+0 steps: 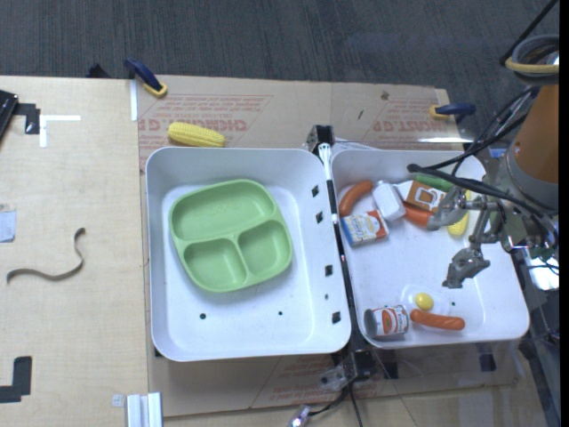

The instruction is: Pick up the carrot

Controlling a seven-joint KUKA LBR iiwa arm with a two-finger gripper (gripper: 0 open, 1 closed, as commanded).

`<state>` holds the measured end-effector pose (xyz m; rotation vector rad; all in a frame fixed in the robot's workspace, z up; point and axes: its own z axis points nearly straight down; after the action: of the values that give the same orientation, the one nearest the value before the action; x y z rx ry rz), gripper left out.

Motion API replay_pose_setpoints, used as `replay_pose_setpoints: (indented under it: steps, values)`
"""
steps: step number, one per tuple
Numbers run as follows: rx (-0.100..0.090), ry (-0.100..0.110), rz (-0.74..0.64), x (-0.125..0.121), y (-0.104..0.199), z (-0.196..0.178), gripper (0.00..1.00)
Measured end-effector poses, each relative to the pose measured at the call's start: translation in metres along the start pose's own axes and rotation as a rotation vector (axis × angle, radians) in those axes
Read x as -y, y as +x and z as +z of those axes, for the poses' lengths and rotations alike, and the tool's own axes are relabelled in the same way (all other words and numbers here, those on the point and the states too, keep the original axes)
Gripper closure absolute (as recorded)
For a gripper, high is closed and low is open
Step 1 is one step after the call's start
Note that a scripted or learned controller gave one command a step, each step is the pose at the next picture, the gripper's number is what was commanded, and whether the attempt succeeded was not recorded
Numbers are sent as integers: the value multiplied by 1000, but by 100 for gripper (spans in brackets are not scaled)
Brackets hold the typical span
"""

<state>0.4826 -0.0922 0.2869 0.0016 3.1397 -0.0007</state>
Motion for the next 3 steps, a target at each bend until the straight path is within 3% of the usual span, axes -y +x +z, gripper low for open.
replay_pose_setpoints:
  steps: [1, 2, 3]
  values:
    - [-2, 0, 250, -10, 5, 96, 0]
    - [0, 0, 125, 39, 5, 195, 0]
    - [3, 1, 122, 38, 3, 186, 100]
